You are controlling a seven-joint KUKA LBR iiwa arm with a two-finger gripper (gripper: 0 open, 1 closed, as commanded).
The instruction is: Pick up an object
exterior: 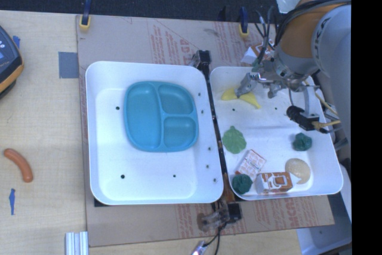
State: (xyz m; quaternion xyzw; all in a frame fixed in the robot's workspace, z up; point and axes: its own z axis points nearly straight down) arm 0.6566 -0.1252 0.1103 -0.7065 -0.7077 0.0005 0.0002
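My gripper [258, 89] hangs over the far end of the right bin [325, 188] with its fingers apart and nothing between them. A yellow banana-shaped toy [249, 100] lies just below and left of the fingertips, partly hidden by the left finger. Closer to the front of this bin lie a light green leafy toy [234, 140], a dark green lump [302, 141], a pink-and-white packet [251, 162], a second dark green lump [241, 183], a brown carton [274, 182] and a beige round piece [298, 170].
The left bin [101, 182] holds a blue divided plate [161, 115]. A red sausage toy [19, 164] lies on the bench at far left, near a yellow-edged device [7, 60]. Black cables and the grey arm [325, 33] crowd the right bin's far right corner.
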